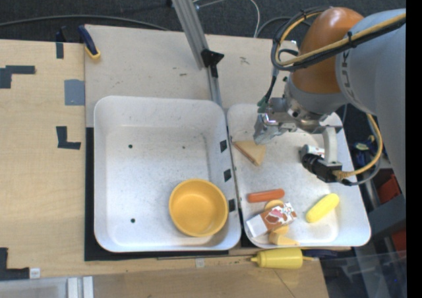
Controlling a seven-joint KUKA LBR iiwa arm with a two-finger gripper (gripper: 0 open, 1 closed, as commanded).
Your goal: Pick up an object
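Two white bins sit side by side on the desk, and the tool (267, 130) hangs low over the right bin (353, 231), just above a tan wedge (250, 152) near that bin's upper left corner. I cannot tell from here how the tool stands. It looks like the approach step: nothing is lifted yet. Next it needs to settle squarely over the wedge and clamp across it. The wedge's long axis runs slantwise, its narrow tip pointing up-left toward the divider.
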